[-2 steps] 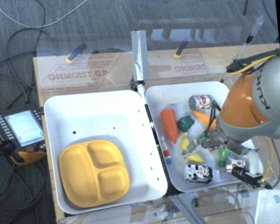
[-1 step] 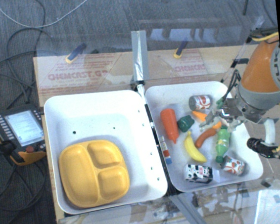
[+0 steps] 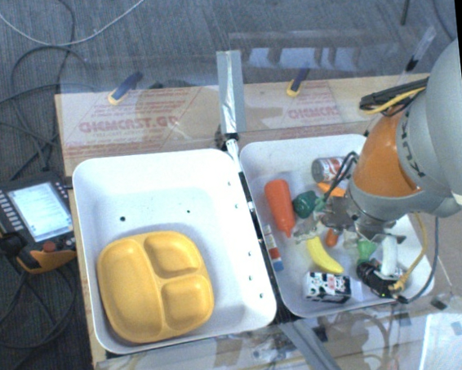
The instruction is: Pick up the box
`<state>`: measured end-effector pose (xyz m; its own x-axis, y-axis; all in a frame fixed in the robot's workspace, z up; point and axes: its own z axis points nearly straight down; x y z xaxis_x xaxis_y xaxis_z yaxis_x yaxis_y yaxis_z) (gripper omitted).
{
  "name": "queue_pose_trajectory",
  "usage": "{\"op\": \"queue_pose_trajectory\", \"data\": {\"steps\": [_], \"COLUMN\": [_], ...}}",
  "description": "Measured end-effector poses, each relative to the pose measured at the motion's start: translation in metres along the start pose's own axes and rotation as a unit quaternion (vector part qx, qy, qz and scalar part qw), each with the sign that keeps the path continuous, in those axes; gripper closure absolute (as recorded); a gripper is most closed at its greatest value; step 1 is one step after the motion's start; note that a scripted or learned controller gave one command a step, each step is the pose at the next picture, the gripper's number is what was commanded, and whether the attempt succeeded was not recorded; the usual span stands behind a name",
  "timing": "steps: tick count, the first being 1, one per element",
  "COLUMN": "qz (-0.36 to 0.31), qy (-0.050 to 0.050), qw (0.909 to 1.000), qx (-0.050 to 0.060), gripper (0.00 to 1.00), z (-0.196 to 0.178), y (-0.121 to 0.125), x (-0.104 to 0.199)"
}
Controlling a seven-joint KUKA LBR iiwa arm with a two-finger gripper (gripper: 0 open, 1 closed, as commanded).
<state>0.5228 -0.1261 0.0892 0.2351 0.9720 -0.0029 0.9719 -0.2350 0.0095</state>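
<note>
In the camera view, the arm (image 3: 412, 149) comes in from the 3 o'clock side and bends down over the right bin (image 3: 281, 154). The gripper (image 3: 359, 236) is low among the objects there, and I cannot tell whether it is open or shut, because the wrist covers it.

The box (image 3: 327, 286) lies in the right bin near its 6 o'clock wall, at about 7 o'clock from the gripper and near it, but apart. It is small, black and white, and lies flat. Just above it is a banana (image 3: 322, 254); further toward 11 o'clock are a carrot (image 3: 279, 206) and a green object (image 3: 304, 204). A can (image 3: 328, 167) lies toward 12 o'clock of the bin. In the left bin (image 3: 155, 167) a yellow tray (image 3: 155, 285) rests toward 7 o'clock.

I judge the box is light cardboard, rather stiff but easy to crush. The best hold seems across its short sides, from above, away from the banana.
</note>
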Motion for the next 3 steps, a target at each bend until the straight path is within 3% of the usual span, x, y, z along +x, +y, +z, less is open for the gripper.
{"op": "queue_pose_trajectory", "data": {"steps": [1,2,3], "qz": [0.069,0.041,0.047], "qy": [-0.002,0.000,-0.001], "qw": [0.9976,0.9991,0.9989], "qx": [0.007,0.009,0.001], "gripper": [0.00,0.00,0.00], "z": [-0.095,-0.035,0.001], "y": [0.069,0.016,0.069], "x": [-0.054,0.023,0.047]}}
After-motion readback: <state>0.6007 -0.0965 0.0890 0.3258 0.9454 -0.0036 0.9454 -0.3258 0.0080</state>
